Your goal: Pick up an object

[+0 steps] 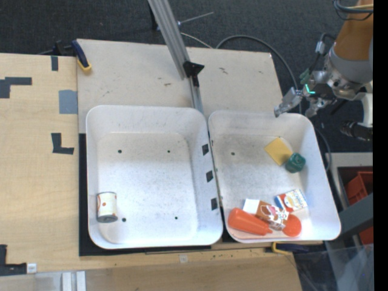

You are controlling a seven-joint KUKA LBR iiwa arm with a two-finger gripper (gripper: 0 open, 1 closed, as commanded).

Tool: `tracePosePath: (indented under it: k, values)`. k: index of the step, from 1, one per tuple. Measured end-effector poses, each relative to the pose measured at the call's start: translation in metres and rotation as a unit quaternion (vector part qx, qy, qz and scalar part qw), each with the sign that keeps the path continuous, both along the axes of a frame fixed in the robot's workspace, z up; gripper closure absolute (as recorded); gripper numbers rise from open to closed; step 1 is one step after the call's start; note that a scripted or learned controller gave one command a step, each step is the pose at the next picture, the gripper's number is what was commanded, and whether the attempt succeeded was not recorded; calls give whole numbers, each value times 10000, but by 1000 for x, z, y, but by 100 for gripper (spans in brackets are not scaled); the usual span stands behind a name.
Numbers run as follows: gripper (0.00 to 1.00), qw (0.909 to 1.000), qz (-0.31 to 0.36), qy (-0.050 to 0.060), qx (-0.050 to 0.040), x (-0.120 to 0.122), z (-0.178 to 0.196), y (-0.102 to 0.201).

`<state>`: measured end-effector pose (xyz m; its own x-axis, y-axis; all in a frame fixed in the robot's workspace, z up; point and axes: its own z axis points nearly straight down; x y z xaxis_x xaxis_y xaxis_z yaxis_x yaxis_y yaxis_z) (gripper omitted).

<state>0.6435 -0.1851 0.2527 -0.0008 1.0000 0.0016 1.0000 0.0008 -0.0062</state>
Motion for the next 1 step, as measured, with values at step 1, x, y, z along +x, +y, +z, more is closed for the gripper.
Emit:
tracePosePath:
  k: [1]
  values:
    - [0,10000,9,-23,-12,1,3,0]
